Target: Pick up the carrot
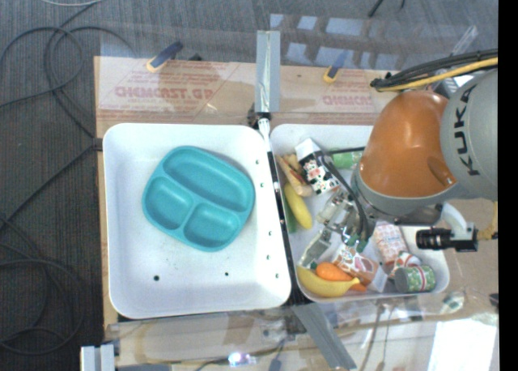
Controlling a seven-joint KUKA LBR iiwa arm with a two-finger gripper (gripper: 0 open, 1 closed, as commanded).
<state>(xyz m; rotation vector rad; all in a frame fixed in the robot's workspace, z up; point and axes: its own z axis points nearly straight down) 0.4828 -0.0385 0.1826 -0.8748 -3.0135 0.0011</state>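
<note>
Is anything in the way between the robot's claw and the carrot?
Nothing visible sits between them. The gripper hangs in the right bin just above the carrot, which lies on a banana among other toys.

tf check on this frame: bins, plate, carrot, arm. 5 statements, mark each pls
1. The teal divided plate lies in the left bin. True.
2. The carrot lies on the plate. False: it lies in the right bin, near the front edge, beside a banana.
3. The arm hangs over the right bin. True.
4. The tool grips the carrot. False: the carrot lies among the clutter, below the tool in the picture.
5. The plate has three compartments. True.
</note>
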